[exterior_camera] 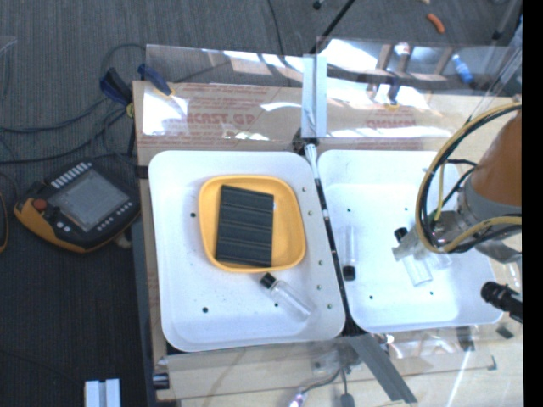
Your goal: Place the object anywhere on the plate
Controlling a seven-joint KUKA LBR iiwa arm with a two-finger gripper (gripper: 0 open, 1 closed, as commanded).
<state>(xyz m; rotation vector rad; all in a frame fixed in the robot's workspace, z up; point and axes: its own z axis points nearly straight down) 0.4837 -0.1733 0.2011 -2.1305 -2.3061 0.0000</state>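
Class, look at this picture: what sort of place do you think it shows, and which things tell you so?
Probably a robotics lab or test bench. A robot arm trailing cables reaches over two white bins, a handheld control pendant lies on the carpet, and a yellow plate carries a dark ridged block, like a practice setup.

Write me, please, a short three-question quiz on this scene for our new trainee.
1. True or false: the dark ridged block lies on the yellow plate.
2. Which bin holds the plate? A) the bin at the view's left B) the bin at the view's right C) neither bin
3. Fill in: the small clear vial lying just off the plate's near edge has a ____ cap.

Key: 1 true; 2 A; 3 black.
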